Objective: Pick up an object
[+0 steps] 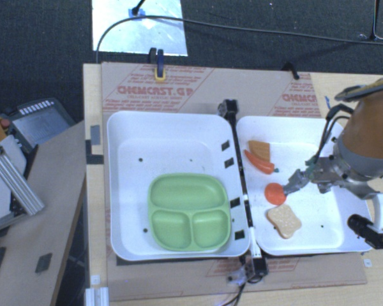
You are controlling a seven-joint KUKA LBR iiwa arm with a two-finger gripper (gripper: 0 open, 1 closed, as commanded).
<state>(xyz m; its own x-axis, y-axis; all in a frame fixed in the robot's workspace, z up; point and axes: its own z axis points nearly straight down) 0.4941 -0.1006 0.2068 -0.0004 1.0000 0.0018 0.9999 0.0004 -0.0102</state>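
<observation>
Dark carpet floor, bench topped with a Chemcast cardboard sheet (179, 88), two white bins on it. Left bin (127, 139), well away from the claw, holds a pale green three-compartment plate (189, 211). Right bin (306, 126) has the arm (370, 132) over it. Gripper (296, 182) sits low in that bin; can't tell whether it's open or closed from here. Just off its tip: round red-orange tomato-like piece (275, 193), glossy, touching or nearly so. Below that, tan bread slice (284, 221). Farther up-left of the claw, red chili pepper (260, 162) against an orange wedge (259, 149).
</observation>
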